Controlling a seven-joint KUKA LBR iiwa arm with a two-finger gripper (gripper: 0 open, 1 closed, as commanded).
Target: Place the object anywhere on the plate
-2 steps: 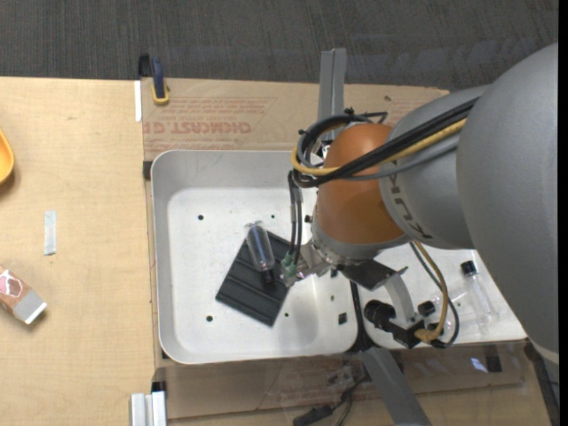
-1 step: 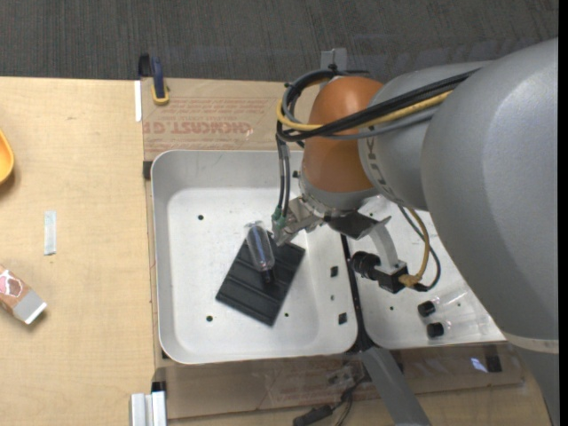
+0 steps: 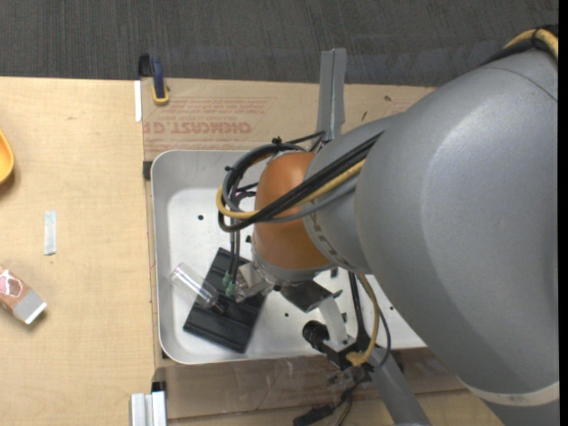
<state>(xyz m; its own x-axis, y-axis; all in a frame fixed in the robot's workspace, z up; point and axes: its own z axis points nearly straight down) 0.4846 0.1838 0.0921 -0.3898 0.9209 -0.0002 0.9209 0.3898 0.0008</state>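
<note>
Clear plastic object (image 3: 189,282), tube-like and glossy, lies in the white bin (image 3: 169,238) toward its 8 o'clock side, touching the upper edge of a flat black rectangular slab (image 3: 217,313) that rests tilted on the bin floor. The bin is shallow, with smooth rounded corners and a matte white floor. Above it hangs the bulky grey arm (image 3: 453,211), its smooth orange band (image 3: 284,211) wrapped by black and yellow cables (image 3: 244,198). The pincer (image 3: 238,284) sits low over the slab, just beside the clear object; whether it is wide or narrow cannot be told. The table (image 3: 80,167) is pale wood-grain board.
</note>
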